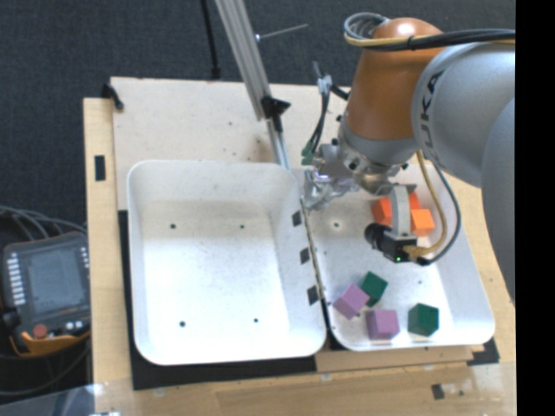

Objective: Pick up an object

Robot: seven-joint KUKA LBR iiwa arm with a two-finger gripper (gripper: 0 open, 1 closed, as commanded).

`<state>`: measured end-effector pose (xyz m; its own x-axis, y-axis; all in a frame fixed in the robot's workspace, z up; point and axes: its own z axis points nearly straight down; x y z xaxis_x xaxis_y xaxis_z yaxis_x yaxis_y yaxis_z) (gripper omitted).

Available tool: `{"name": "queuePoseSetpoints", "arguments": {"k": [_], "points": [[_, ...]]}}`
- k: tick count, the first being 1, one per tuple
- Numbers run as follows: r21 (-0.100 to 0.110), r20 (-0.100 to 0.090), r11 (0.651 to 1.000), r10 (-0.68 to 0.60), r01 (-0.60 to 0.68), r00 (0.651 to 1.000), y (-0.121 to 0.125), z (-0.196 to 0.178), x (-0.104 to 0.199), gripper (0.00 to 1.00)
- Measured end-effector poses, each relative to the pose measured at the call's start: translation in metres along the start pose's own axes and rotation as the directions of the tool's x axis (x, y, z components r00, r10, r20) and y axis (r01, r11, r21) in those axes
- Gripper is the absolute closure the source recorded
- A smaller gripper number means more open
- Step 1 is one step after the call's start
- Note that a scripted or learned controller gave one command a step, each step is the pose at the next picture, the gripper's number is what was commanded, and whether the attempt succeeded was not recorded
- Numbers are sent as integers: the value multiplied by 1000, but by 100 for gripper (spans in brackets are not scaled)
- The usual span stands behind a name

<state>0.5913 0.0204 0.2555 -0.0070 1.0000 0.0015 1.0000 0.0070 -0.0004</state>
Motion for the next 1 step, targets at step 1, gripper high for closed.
{"name": "queuePoseSetpoints", "arguments": {"k": [1], "points": [[0,1,1000,1,-1,1000,-22,14,39,100]]}}
